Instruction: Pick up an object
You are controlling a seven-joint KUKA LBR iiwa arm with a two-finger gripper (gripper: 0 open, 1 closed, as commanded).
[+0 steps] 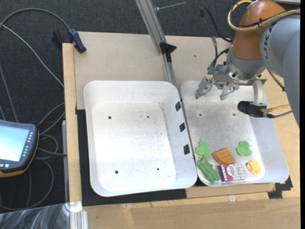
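My gripper (213,91) hangs over the far edge of the right bin (214,118), its two fingers spread apart with nothing between them. The small objects lie along that bin's near edge, well away from the gripper: a green leafy piece (203,149), a long green piece (208,170), an orange wedge (223,155), a purple and white packet (232,171), a green clover shape (244,149) and a yellow piece (254,166).
The left bin (131,137) sits beside the right one, with black clips along their shared wall. A slanted metal pole (152,25) rises behind the bins. A black cable connector (250,109) hangs by the arm at the right bin's far right.
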